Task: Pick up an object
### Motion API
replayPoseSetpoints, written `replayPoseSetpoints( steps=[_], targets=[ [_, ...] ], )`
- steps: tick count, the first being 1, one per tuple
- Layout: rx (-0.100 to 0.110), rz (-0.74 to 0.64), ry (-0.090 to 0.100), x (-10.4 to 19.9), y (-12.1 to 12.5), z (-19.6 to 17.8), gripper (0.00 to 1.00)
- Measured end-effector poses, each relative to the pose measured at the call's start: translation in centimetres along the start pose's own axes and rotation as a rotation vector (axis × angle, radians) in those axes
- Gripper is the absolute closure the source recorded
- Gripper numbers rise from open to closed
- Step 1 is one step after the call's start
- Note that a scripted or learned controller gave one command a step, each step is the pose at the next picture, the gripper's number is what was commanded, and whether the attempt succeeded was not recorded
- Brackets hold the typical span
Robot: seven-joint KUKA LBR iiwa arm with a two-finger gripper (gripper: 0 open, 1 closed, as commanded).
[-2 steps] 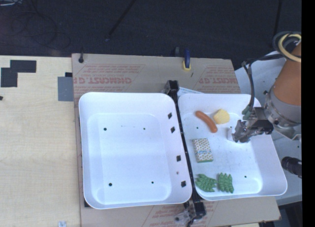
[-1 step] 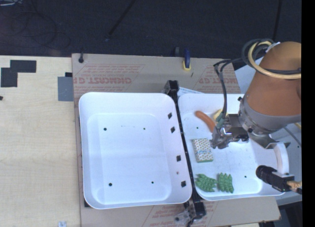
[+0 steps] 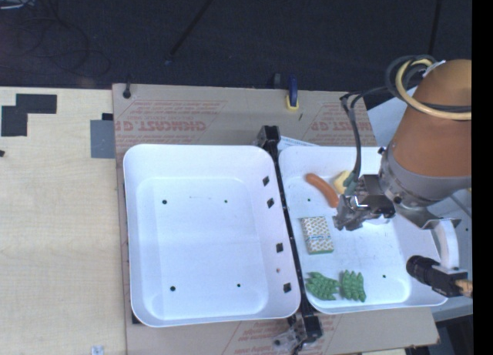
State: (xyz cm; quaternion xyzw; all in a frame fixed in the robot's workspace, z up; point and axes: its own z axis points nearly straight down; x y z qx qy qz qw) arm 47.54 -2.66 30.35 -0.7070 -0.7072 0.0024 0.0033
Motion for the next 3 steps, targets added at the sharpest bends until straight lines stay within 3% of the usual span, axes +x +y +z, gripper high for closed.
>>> replayPoseSetpoints(
  steps=[3],
  targets=[
    [0.010, -0.002, 0.001, -0.1, 0.0, -2.7, 1.00]
  ],
)
